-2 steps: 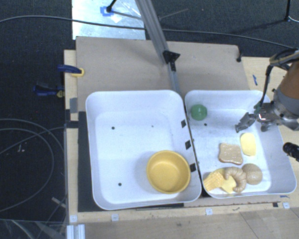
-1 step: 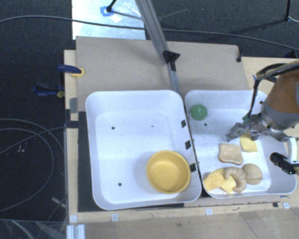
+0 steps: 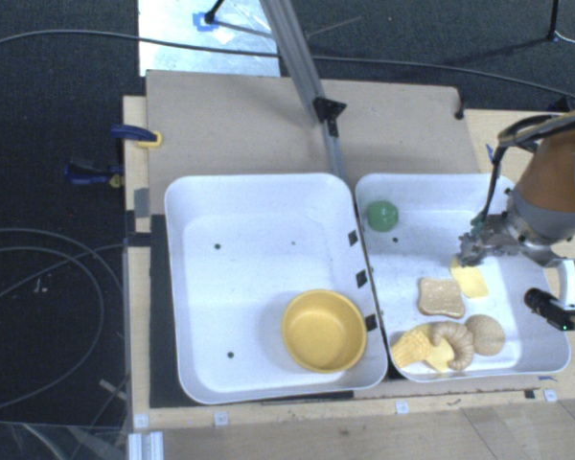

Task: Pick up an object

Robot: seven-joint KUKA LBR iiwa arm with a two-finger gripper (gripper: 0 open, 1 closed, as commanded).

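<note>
Wooden bench edge point(image 3: 364, 429) fronts two white bins point(image 3: 201, 209) over dark carpet point(image 3: 48, 65); tool point(image 3: 471, 249) grip state unclear.

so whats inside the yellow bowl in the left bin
Nothing shows inside the yellow bowl: its visible inner surface is plain yellow. The near wall hides a little of the bottom, so that part can't be checked. It sits in the left bin.

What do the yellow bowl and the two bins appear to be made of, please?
The yellow bowl looks like moulded plastic: uniform colour, smooth rounded rim, soft sheen. The left bin and right bin look like thin formed white plastic with a slightly glossy finish, rounded corners and raised rims. Coated metal cannot be ruled out from this view.
</note>
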